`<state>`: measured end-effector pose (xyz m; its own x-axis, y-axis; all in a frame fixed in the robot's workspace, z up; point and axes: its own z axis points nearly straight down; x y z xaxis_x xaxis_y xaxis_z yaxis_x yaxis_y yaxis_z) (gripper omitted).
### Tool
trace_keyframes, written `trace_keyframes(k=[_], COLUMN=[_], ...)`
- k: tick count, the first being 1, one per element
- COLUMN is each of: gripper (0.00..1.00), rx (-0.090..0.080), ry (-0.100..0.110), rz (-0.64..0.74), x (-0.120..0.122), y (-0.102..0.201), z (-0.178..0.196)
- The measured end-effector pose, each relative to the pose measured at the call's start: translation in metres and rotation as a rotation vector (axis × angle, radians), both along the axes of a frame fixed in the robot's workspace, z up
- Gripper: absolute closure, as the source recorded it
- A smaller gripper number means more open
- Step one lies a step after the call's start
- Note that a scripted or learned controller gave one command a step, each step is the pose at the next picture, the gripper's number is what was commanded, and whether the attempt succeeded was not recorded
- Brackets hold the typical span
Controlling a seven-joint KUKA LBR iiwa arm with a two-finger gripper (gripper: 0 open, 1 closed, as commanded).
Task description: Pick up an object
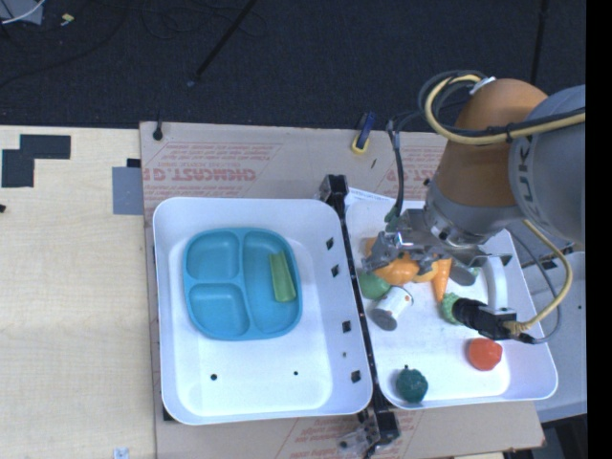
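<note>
End effector (385, 248) over right bin (449, 376); orange object (400, 272) just beside it, near side. Grip state: cannot tell.

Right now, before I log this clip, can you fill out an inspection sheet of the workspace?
Surface: left bin and right bin, both white, side by side on a printed cardboard sheet.
Job's things: in the right bin, orange pieces, a white cup on its side, a red ball, a dark green round piece.
Clutter: blue divided tray in the left bin, green strip in its right-hand compartment.
Grippers: claw over the orange pieces; no grasp can be confirmed.
Cables: dark cable across the floor behind the bench.
Surroundings: wooden bench top, dark floor.
</note>
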<state>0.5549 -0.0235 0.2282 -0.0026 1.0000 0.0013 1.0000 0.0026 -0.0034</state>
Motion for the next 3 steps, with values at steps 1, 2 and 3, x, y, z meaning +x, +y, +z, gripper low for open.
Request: trace_keyframes(k=[1, 2, 3], gripper=[1.00, 1.00, 1.00], rx=[-0.002, 0.000, -0.002], ry=[0.002, -0.001, 0.003], rz=[-0.004, -0.001, -0.004], x=[0.007, 0.005, 0.005], y=[-0.010, -0.001, -0.015], z=[-0.011, 0.008, -0.006])
